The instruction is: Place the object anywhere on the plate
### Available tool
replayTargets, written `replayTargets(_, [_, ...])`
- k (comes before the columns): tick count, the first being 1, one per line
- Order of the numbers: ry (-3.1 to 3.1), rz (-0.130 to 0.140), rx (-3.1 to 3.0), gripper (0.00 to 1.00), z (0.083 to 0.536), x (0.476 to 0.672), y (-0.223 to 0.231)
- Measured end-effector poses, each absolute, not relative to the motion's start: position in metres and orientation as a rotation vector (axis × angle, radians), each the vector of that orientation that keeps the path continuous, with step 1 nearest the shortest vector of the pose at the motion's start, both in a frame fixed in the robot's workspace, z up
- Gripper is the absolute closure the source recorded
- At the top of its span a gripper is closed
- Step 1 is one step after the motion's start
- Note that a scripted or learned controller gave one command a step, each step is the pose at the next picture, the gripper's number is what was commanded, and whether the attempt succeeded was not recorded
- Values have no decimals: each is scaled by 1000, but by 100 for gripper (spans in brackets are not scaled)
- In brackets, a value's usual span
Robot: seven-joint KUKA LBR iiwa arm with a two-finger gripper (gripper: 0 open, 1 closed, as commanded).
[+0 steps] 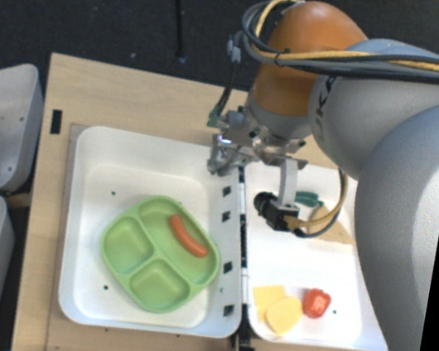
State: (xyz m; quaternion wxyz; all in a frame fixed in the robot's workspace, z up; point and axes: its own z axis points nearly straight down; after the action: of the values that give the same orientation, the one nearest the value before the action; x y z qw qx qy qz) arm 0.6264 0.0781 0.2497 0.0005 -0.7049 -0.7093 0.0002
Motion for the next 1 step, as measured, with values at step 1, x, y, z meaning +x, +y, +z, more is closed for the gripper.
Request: replayTargets(1, [-2228, 1, -2212, 100, 243, 620, 132])
